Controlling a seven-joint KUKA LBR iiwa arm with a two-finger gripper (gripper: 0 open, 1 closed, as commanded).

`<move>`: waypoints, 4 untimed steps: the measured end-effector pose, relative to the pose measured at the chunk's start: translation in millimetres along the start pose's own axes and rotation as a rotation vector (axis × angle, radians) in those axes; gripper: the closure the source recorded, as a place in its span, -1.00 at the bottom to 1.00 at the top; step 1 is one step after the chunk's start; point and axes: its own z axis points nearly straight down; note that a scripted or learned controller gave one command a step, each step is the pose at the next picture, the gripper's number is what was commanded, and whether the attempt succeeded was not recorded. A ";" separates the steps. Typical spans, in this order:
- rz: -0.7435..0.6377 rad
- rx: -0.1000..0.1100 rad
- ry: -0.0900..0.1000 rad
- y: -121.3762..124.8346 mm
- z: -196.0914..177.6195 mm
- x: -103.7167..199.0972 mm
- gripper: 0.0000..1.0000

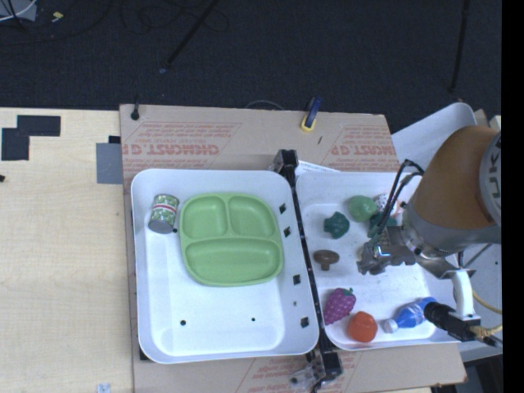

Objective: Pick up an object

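End effector (pixel 373 258) hovers low inside the right bin (pixel 385 188).

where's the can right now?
The can lies in the left bin, near its upper-left corner, right beside the left edge of the green plate.

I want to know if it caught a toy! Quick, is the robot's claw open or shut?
Gripper: cannot be told from this view; it hangs over the right bin, and no toy shows between its fingers.
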 end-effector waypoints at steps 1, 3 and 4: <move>0.000 -0.001 0.000 0.8 -44.4 -0.5 1.00; -0.004 0.004 0.002 36.3 -25.7 101.3 1.00; -0.004 0.002 0.001 56.5 -45.0 150.8 1.00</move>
